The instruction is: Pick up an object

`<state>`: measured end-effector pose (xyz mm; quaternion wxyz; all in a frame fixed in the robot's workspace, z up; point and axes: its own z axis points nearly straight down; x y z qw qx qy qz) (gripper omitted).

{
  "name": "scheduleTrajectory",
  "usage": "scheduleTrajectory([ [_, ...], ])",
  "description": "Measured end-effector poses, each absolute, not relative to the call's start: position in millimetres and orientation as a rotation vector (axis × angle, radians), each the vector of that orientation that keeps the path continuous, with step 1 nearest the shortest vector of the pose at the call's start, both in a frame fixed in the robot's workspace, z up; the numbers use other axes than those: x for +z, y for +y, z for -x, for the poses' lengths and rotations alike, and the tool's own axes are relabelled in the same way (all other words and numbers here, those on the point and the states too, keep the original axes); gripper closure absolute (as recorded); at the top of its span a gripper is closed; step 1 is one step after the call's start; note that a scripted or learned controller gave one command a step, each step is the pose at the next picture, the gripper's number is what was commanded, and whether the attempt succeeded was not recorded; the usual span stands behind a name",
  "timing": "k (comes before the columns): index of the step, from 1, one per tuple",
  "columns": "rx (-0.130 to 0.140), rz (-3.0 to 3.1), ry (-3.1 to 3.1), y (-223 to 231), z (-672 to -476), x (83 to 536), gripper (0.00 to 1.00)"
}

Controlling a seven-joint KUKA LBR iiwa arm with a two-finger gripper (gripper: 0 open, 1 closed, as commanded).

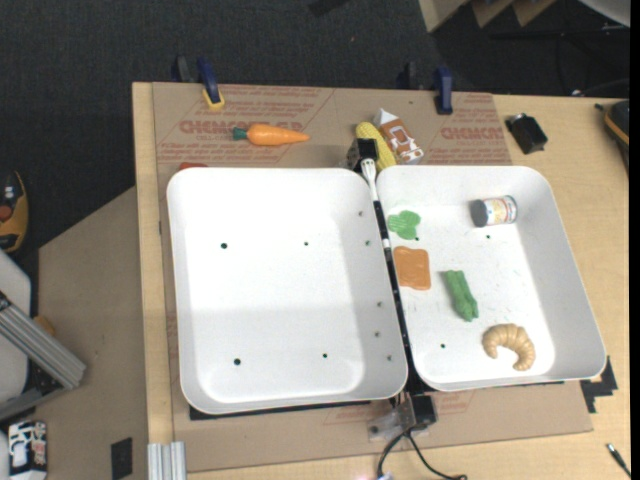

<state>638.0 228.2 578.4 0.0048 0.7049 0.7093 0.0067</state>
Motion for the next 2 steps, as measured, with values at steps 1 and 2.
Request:
scheduleTrajectory([
  [1,0.019,-2.208,2.222,228.2,-638.0,577.9,0.0],
  [2,0.026,-2.205,2.221,229.1,-638.0,589.1,1.0],
])
